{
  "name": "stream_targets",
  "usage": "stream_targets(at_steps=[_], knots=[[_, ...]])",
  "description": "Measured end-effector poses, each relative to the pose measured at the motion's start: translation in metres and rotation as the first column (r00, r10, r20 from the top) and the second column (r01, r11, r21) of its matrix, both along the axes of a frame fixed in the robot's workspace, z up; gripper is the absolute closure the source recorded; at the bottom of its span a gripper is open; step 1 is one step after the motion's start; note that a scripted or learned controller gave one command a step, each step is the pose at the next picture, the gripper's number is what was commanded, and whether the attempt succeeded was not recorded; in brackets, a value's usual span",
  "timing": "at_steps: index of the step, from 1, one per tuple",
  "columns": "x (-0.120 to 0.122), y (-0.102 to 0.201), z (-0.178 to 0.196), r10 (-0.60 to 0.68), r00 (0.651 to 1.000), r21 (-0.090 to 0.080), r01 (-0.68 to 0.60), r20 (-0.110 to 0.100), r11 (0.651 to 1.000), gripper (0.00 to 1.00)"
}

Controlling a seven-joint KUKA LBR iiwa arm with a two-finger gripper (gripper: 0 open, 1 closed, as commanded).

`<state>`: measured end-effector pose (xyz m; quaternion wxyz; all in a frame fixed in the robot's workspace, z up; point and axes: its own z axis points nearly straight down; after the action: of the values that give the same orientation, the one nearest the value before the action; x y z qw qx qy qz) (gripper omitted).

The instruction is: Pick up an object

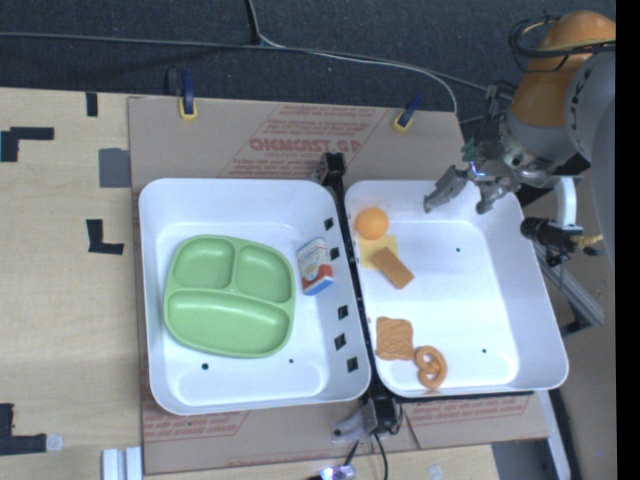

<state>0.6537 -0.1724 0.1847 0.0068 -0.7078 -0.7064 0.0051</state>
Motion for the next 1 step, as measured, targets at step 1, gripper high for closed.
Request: stream_targets(at_steps=[1], knots=[[0.0034, 0.0005, 0.0104, 0.003, 1.000, -0.003, -0.003, 0.015, 1.000, 0.00]])
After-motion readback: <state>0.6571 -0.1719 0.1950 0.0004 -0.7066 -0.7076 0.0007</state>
